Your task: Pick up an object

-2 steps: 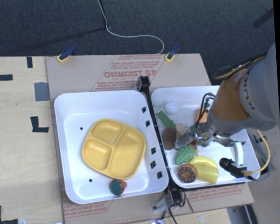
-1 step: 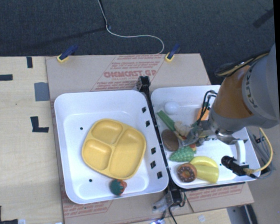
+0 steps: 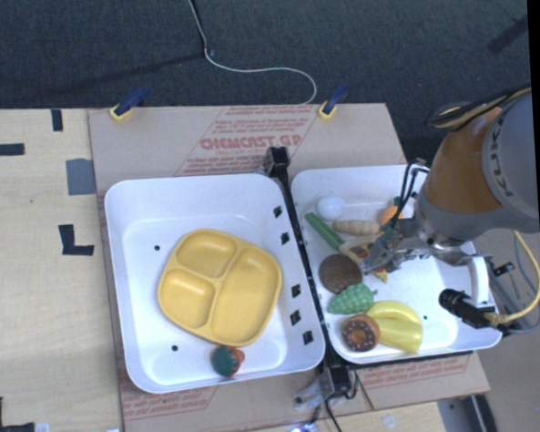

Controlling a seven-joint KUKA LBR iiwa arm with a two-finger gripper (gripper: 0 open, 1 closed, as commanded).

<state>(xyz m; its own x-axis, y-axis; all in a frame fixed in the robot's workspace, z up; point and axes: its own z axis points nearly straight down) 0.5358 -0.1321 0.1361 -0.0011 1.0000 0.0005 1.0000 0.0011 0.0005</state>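
Brown round object (image 3: 340, 272): lies in right bin (image 3: 442, 337), just left of the hand (image 3: 379, 254); hand's opening and hold cannot be told, tips lost among toys

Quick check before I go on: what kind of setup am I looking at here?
Probably a robot lab's bin-picking bench, not a kitchen: two white bins clipped onto cardboard, toy food such as a banana and donut, and the gripper down among the toys.
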